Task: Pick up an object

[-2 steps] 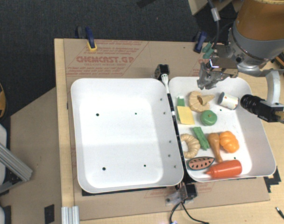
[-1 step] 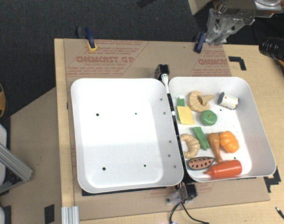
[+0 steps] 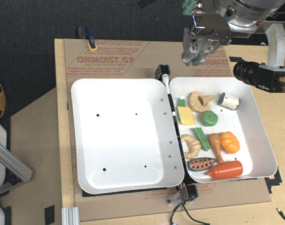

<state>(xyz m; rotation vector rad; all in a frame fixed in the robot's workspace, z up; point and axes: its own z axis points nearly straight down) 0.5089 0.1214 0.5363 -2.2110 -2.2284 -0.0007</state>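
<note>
A brown board [image 3: 109, 55] printed with red lettering covers the surface. A blue-and-yellow clamp [image 3: 90, 39] grips its far left edge. A black clip [image 3: 162, 71] sits at the far end of the seam between the bins, another [image 3: 189, 191] at the near end. Dark carpet [image 3: 34, 13] lies beyond the board.

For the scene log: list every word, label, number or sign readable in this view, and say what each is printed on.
"CHEMCAST GP", red print, partly faint: on the brown protective sheet covering the bench board, above the left bin.
A second red print of the same kind on that sheet near the gripper: partly covered and too blurred to read.
Nothing readable on the toy food or either bin.
</note>
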